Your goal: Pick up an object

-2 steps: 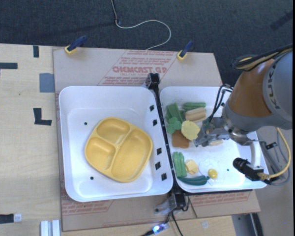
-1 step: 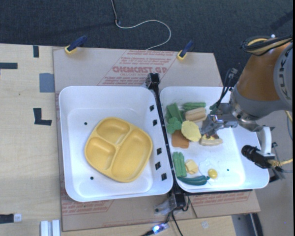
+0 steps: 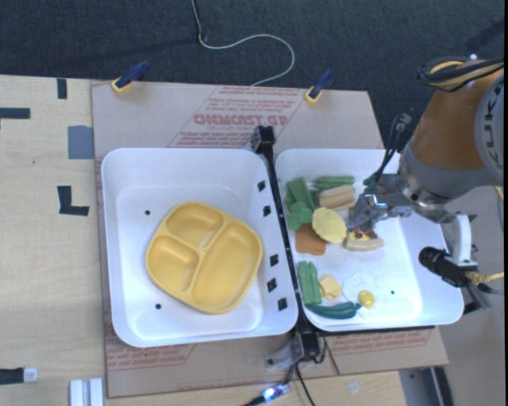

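The right bin (image 3: 406, 307) holds several small toy foods: green pieces (image 3: 300, 201), a tan roll (image 3: 336, 196), a pale yellow round piece (image 3: 328, 224), an orange-brown piece (image 3: 309, 241), a sandwich-like piece (image 3: 363, 243), a small yellow ball (image 3: 366, 298), a yellow cube (image 3: 329, 288) and a dark green pod (image 3: 333, 309). My gripper (image 3: 361, 216) hangs low over this bin, just above the sandwich-like piece and right of the pale yellow piece. Nothing shows clearly between its tips.
A yellow divided plate (image 3: 205, 256) lies in the left bin (image 3: 123, 227). A black divider clip strip (image 3: 271, 218) runs between the bins. A grey cable (image 3: 237, 41) loops over the dark cloth behind the cardboard base.
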Tool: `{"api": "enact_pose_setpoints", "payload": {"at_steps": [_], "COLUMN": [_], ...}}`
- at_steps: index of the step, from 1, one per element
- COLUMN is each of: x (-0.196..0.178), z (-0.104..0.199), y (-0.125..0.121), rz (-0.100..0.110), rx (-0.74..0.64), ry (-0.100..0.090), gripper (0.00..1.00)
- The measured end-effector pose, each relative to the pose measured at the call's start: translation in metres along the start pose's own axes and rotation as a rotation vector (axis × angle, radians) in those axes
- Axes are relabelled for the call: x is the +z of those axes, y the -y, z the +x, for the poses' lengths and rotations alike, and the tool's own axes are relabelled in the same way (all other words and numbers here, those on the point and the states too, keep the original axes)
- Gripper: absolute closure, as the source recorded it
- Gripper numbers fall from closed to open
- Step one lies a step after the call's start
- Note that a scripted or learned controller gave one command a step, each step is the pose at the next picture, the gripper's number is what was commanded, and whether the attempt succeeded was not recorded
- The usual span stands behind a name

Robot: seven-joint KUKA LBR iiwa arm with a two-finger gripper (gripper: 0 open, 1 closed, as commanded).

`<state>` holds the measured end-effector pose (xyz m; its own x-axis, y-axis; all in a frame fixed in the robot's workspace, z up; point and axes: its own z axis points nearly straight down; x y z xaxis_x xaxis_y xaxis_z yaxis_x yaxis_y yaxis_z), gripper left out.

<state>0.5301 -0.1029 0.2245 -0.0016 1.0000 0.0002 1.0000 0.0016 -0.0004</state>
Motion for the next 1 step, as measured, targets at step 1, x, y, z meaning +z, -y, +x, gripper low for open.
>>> {"api": "enact_pose_setpoints", "payload": {"at_steps": [1], "x": [0.0102], "z": [0.0472], "y": [-0.0114], "rz": [0.002], "rx": [-0.004], "ry": [-0.001], "gripper": [1.0]}}
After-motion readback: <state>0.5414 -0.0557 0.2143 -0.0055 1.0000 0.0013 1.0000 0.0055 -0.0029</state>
